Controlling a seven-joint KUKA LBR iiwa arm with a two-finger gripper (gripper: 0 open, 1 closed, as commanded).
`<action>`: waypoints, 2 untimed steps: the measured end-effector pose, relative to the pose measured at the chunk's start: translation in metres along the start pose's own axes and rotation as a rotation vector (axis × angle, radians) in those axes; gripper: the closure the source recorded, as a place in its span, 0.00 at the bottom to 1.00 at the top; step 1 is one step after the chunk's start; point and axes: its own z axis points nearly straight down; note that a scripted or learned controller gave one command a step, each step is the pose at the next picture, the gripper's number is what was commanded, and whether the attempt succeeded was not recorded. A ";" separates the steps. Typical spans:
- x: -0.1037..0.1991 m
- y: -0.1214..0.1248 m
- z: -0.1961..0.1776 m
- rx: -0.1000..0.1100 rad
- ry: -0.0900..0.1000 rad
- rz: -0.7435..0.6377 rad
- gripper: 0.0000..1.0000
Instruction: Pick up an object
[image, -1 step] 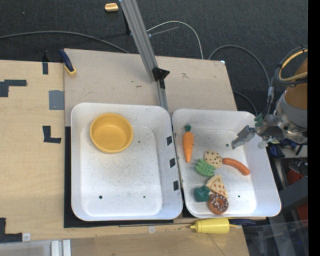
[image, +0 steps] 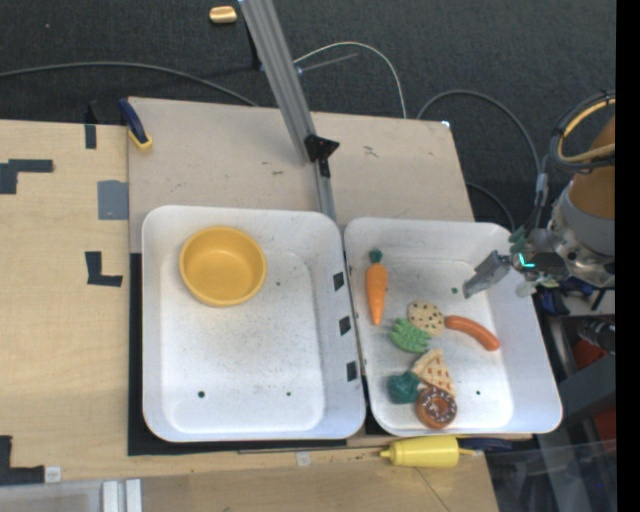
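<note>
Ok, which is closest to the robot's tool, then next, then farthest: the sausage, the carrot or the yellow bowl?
From the tool, in the camera view:
1. The sausage, just below it in the right bin.
2. The carrot, at that bin's left side.
3. The yellow bowl, far off in the left bin.

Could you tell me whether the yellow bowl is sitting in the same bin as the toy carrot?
No, the yellow bowl sits in the left bin, while the toy carrot lies in the right bin.
</note>
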 end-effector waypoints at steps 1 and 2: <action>0.000 -0.007 0.046 0.004 0.000 0.002 0.00; -0.003 -0.016 0.094 0.006 0.001 0.002 0.00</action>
